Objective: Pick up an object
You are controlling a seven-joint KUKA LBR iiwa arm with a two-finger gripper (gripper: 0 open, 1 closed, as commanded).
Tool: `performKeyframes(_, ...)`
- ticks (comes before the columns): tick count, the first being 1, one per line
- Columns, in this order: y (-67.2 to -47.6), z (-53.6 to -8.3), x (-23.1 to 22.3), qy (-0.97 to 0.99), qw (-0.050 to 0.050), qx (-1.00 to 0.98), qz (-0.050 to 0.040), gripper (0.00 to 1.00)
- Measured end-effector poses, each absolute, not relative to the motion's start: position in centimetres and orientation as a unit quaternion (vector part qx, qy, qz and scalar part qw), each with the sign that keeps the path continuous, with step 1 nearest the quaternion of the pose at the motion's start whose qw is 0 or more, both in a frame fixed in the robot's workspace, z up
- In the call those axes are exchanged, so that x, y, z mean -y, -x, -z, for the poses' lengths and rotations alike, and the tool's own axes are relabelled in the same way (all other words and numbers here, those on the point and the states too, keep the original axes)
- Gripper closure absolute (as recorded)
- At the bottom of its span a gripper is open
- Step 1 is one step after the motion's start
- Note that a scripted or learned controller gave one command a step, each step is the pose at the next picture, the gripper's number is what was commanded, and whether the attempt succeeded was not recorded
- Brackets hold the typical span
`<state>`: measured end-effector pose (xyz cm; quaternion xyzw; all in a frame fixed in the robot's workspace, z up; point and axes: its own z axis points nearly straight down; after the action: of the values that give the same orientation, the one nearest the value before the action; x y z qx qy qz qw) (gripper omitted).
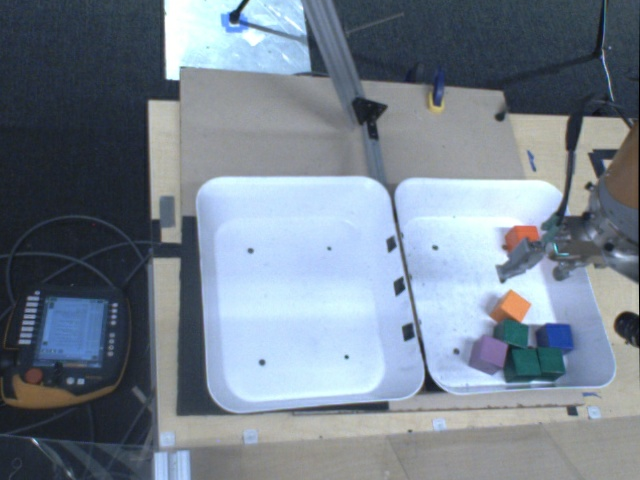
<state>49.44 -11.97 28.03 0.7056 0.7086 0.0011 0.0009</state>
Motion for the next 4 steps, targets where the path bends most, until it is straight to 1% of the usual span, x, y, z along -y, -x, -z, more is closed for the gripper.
performKeyframes(1, -49.4, -28.0, 12.0, -0.706, 0.001, -0.708, -0.0013, 0.00)
performKeyframes(2, -49.8, -22.0, 12.6, -0.707, -0.002, -0.708, 0.0012, 0.00)
performKeyframes(3, -50.2, -16.0, 13.1, -0.707, -0.002, -0.708, 0.0012, 0.00)
performKeyframes(4, -49.7, -11.5, 14.1, -0.708, 0.006, -0.707, -0.0010, 0.00)
